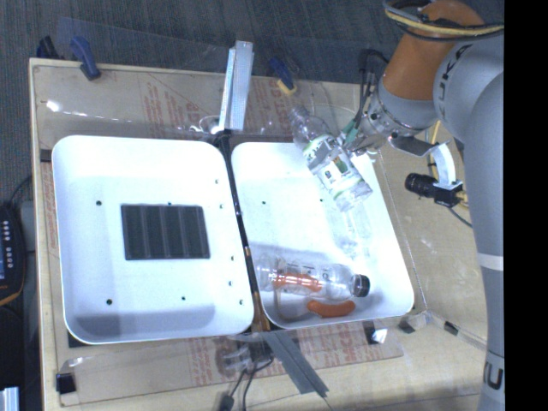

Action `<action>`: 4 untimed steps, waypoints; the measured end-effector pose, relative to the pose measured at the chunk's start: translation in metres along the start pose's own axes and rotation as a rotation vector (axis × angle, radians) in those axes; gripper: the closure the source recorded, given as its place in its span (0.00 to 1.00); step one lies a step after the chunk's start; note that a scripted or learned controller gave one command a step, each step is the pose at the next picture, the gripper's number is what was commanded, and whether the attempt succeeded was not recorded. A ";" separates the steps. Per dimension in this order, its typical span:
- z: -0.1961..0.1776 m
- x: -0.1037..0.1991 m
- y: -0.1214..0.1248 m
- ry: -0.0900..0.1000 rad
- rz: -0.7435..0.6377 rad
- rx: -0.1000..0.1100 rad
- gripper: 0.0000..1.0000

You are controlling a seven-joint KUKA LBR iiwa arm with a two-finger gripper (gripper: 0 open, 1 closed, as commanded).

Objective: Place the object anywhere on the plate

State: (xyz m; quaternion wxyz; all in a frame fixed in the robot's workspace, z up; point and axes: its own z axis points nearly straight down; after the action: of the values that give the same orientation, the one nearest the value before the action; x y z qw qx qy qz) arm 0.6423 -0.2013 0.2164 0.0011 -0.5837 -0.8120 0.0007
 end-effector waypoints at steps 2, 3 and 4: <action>-0.023 0.166 -0.029 0.000 0.034 0.002 1.00; 0.027 0.243 -0.008 0.000 0.192 0.006 1.00; 0.000 0.181 0.017 -0.001 -0.045 0.000 1.00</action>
State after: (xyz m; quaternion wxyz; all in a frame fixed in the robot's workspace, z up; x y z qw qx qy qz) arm 0.6007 -0.0242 0.2167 0.0006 -0.5653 -0.8249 0.0011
